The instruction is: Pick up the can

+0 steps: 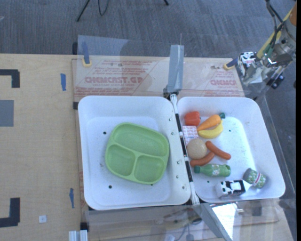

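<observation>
Small green-and-white can lies tipped at the near right corner of the right white bin, just beside a black-and-white cow-print carton. Green bottle and two red sausages farther in. Gripper sits beyond the bin's far right corner; finger state can't be told.

A grey carpeted floor runs along the top, with thin black stand legs resting on it. Below it lies a light wooden bench top, marked with black tape corners, a grey square patch and short blue tape strips. A brown board with red lettering sits behind the bins. Lighting is even and diffuse.
</observation>
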### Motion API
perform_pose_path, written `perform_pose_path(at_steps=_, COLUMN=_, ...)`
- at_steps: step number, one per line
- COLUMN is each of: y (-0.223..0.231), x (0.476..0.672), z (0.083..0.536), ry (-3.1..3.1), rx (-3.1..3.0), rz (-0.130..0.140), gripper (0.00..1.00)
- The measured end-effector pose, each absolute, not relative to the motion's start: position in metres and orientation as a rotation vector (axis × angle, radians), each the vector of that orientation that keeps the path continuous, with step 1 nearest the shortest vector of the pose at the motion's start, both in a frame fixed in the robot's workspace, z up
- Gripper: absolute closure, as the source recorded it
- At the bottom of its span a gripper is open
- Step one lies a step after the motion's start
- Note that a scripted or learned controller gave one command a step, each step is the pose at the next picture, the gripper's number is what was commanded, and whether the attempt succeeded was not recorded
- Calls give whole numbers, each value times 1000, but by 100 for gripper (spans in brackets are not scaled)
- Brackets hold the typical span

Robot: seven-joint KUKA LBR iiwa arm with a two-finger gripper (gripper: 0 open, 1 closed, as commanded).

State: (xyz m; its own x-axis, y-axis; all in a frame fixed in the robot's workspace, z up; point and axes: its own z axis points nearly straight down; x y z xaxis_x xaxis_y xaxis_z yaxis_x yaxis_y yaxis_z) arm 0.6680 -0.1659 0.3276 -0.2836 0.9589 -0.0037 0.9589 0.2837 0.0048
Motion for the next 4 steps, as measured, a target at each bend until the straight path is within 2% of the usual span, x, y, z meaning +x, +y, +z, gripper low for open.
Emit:
perform_pose_path(at_steps=1, y=-69, x=667, z=419, ry=2541, rx=1841, rz=4, gripper=100)
perform_pose_path(at_steps=2, y=-189, x=667, z=396, ry=2440, rx=1970, rz=1, gripper=100)
perform_pose_path(at_steps=3, y=-162, x=667, z=185, ry=2644, rx=1693, rz=1, gripper=100)
perform_pose_path(at_steps=4, y=-195, x=668, z=264, ry=2594, rx=1762, rz=2, gripper=100)
